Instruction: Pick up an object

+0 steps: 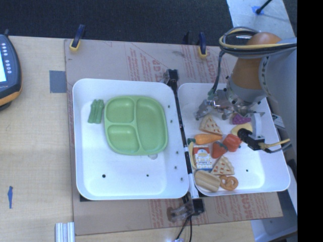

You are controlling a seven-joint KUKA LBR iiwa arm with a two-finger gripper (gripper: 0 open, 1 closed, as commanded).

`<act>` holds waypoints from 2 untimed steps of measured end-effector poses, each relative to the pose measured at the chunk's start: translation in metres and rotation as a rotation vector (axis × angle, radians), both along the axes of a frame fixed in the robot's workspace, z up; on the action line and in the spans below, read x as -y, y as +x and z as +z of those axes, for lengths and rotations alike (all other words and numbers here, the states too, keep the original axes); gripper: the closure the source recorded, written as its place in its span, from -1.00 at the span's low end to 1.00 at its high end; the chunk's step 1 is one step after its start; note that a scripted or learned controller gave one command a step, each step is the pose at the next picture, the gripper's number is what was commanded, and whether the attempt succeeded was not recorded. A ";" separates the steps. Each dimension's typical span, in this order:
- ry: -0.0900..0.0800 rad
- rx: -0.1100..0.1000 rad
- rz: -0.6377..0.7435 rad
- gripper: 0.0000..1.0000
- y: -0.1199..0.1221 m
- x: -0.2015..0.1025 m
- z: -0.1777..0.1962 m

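My gripper (209, 110) hangs low over the back of the right bin (262, 178), open, with nothing between its fingers. Just in front of it lies a tan sandwich wedge (210, 125). Toy food fills the rest of this bin: an orange carrot (207, 138), a red pepper (218, 149), a red-orange piece (232, 141), a purple item (240, 118) partly under the wrist, a small carton (202, 158), a second wedge (223, 166), a bun (207, 181) and a pretzel (229, 183).
The left bin (126, 180) holds a green divided plate (135, 124) and a bunch of green beans (96, 111). A black cable with a yellow lead (262, 145) trails from the arm across the right bin. A pendant (7, 69) lies at the far left.
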State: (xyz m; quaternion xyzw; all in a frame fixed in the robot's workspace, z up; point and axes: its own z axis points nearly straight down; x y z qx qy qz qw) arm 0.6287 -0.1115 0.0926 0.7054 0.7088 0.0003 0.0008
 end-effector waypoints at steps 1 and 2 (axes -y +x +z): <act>0.001 -0.011 -0.001 -1.00 -0.064 -0.005 -0.001; 0.000 -0.003 0.000 -1.00 -0.054 -0.005 -0.001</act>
